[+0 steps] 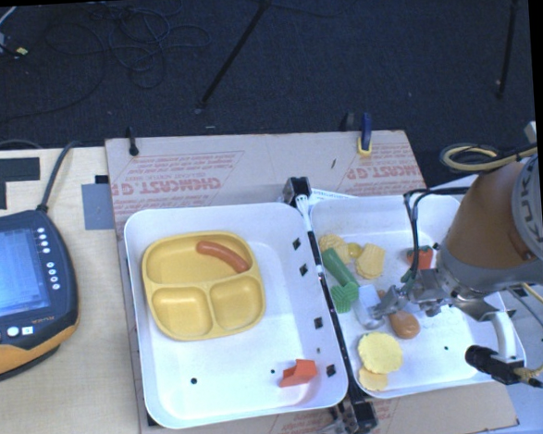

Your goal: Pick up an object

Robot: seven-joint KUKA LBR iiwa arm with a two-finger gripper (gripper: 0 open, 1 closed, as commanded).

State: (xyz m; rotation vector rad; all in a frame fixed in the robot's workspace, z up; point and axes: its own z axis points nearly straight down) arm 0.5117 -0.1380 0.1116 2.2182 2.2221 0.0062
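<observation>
— Brown egg-shaped piece [405, 324], that's my guess for what it's after. It lies in the right bin [449, 375], just beside the gripper [382, 308] and a little below it.

— Is it already in the grip?

— Not that I can see. The metal tips sit to the upper left of it, and nothing shows between them. Whether they're spread or closed, I can't tell from up here; the wrist and the orange band [481, 225] crowd that spot.

— Why come in so low over that corner?

— Because that's where the pile is. The green block [340, 279] leans along the divider, the pale yellow bits [360, 256] sit above it, and the yellow round slice [381, 351] lies near the front. The brown piece stands a bit apart from those, so it looks the easiest to close on.

— And the other bin?

— The left bin [173, 395] holds the yellow divided tray [202, 286] with a sausage [224, 253] in its top compartment, and an orange block [298, 373] near the front edge. Well apart from the arm, so I'd say it's not being tried now.

— Risk?

— Nudging the brown piece away; it looks like it would roll.
</observation>
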